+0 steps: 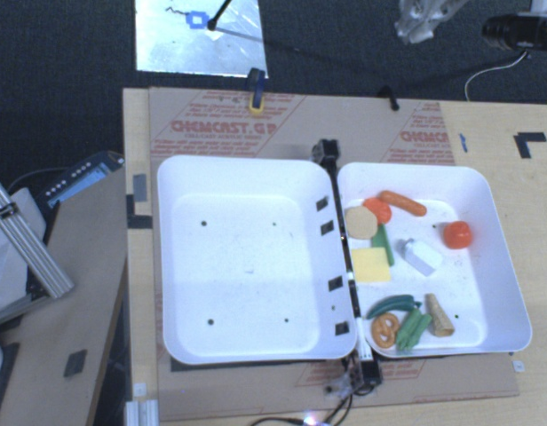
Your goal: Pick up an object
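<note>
The right bin (495, 229) holds several toy foods. An orange sausage (403, 202) lies at the back beside a red-orange slice (376, 209) and a tan round piece (360, 222). A red tomato (457, 234) sits toward the right wall. A white block (422, 256) lies in the middle, with a yellow cheese square (371, 264) and a dark green stick (383, 245) left of it. At the front lie a green pepper (391, 305), a pretzel (385, 328), a green pod (414, 327) and a tan wedge (438, 315). My gripper (418, 18) hangs high above the bench's far edge, well away from the bins.
The left bin (180, 193) adjoins the right one along a divider with black clips (331, 229). A yellow and blue clamp (256, 91) sits on the bench's far edge. A shiny plate (200, 25) lies on the floor behind. A metal rail (25, 247) stands at left.
</note>
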{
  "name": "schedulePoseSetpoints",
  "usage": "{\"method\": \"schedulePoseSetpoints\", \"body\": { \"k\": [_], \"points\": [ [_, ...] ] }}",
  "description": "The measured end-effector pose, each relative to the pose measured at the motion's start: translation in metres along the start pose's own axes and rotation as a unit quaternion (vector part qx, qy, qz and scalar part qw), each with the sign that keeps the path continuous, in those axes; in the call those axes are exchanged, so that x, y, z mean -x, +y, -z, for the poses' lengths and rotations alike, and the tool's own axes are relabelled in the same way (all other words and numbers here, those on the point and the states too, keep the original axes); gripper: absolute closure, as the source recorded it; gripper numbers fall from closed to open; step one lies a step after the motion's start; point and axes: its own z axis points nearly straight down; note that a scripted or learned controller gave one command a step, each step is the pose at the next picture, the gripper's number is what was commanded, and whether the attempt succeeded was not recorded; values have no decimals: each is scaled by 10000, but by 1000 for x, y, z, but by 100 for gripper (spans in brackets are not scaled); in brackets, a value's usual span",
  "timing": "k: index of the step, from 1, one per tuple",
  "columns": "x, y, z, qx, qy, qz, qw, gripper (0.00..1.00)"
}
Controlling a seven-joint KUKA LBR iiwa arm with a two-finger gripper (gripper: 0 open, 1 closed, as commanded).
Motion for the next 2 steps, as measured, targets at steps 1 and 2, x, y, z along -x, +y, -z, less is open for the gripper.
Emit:
{"method": "schedulePoseSetpoints", "body": {
  "k": [1, 2],
  "points": [
    [79, 0, -32, -11, 1, 6, 10000, 100],
    [42, -65, -207, -91, 24, 46, 9999, 100]
  ]
}}
